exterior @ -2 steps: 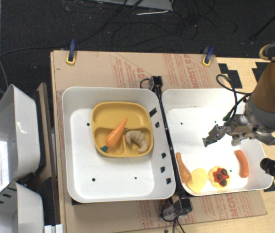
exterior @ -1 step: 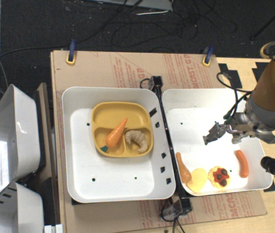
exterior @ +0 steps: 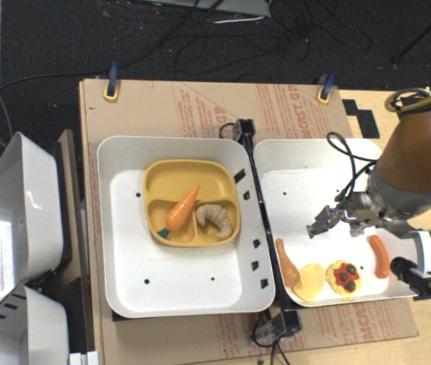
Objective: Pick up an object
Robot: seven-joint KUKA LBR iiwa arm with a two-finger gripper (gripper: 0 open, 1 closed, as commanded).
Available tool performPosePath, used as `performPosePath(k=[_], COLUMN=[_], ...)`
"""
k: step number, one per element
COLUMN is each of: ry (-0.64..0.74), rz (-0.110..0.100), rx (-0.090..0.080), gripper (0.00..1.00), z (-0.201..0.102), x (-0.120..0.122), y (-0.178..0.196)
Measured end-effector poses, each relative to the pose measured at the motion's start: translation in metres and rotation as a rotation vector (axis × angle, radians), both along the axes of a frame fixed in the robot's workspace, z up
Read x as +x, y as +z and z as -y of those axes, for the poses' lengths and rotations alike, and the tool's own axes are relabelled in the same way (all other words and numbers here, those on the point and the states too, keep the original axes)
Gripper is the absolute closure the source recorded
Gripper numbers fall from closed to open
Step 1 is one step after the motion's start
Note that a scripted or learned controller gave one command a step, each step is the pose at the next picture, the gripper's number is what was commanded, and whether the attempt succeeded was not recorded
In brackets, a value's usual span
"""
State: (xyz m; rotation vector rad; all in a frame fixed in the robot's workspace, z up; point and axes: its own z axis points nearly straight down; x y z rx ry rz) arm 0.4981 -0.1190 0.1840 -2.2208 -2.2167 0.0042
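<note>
Here the tool (exterior: 320, 226) hovers low over the right bin (exterior: 299, 158); whether it is wide or narrow I cannot tell. Along that bin's near edge lie an orange drumstick (exterior: 286, 261), a pale yellow slice (exterior: 312, 280), a small pizza (exterior: 343, 277) and a sausage (exterior: 380, 255). The bin's far half offers open room.
</note>
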Motion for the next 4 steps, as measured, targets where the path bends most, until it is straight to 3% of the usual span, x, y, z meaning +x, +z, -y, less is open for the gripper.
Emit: performPosePath(k=[2, 3, 4], ry=[0.0, -0.002, 0.004], rz=[0.0, 0.003, 0.007], rx=[0.0, 0.0, -0.001], gripper=[0.0, 1.0, 1.0], z=[-0.002, -0.002, -0.004], x=[0.004, 0.005, 0.002], y=[-0.095, -0.083, -0.04])
